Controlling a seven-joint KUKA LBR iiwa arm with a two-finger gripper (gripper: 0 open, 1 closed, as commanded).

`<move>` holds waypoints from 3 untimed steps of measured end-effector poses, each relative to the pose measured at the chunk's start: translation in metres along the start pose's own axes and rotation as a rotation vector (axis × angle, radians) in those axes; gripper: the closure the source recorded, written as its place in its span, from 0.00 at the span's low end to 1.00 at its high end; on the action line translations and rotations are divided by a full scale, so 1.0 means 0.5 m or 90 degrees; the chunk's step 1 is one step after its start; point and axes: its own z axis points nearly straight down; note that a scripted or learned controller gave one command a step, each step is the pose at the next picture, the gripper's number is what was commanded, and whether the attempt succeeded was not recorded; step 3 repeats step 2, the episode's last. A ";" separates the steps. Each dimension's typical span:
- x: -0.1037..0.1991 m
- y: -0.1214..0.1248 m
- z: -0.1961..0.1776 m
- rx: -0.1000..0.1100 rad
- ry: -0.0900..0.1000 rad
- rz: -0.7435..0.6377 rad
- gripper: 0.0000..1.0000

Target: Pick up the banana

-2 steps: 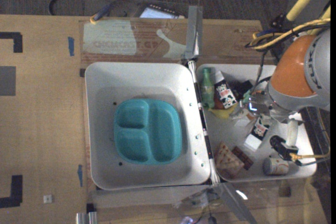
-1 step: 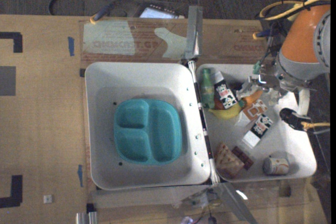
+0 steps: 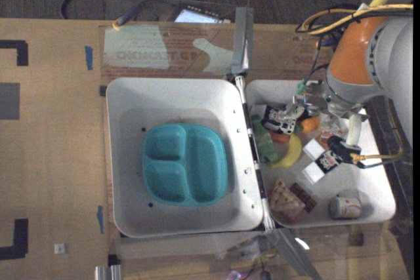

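Orange and grey, the arm (image 3: 367, 62) reaches into the right bin (image 3: 377, 203). Its jaws (image 3: 287, 120) hang just above the yellow banana (image 3: 291, 153), which lies among other toys; I cannot tell how they stand. Left bin (image 3: 125, 141) holds a teal tray (image 3: 186, 164).

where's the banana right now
The banana lies in the right bin, near its left wall, just below the gripper and beside a green item, with the teal tray in the left bin.
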 end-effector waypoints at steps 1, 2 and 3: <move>0.005 -0.111 0.026 -0.014 0.003 -0.065 0.00; 0.001 -0.107 0.008 -0.017 0.002 -0.063 1.00; 0.001 -0.107 0.008 -0.017 0.002 -0.063 1.00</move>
